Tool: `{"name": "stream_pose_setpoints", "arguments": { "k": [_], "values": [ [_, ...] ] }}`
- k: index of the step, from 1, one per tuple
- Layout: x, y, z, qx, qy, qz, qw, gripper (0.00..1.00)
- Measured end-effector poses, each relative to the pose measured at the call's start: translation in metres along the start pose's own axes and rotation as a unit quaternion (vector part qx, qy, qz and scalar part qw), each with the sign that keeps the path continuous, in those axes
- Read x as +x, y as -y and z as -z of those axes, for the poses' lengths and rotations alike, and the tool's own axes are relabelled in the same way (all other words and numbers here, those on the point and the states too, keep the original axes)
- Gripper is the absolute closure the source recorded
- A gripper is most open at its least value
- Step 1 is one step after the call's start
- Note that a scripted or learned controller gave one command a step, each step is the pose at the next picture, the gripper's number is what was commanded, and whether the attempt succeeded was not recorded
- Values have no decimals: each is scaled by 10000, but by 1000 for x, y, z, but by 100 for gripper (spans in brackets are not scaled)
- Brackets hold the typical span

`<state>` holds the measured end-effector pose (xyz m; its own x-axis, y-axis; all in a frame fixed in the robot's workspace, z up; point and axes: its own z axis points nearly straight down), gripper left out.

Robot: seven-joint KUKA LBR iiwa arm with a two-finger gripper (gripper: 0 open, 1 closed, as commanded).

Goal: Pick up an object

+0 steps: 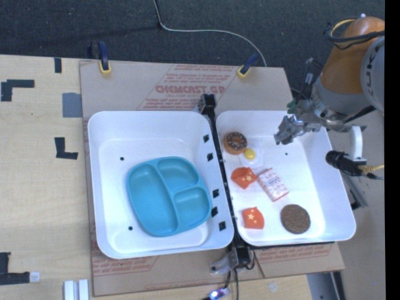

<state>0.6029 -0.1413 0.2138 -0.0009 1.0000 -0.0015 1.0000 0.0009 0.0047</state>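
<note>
Hovering over the right bin (325, 167), far edge: gripper (285, 134), finger state indiscernible, nothing visibly held. Right bin contents: doughnut (235, 142), yellow ball (249, 154) just beside it, red packet (244, 178), striped wrapper (272, 184), red block (252, 218), brown cookie (295, 219). Left bin (106, 142): blue divided tray (169, 195).

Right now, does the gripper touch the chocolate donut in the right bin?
Apart. In the camera view the gripper sits over the bin's upper right part, and bare white floor separates it from the chocolate donut.
</note>
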Motion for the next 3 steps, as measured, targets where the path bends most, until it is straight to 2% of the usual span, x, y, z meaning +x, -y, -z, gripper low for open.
{"name": "stream_pose_setpoints", "arguments": {
  "k": [1, 3],
  "values": [
    [5, 2, 44, 6, -5, 7, 10000, 100],
    [117, 3, 47, 31, -11, 26, 10000, 100]
  ]
}}
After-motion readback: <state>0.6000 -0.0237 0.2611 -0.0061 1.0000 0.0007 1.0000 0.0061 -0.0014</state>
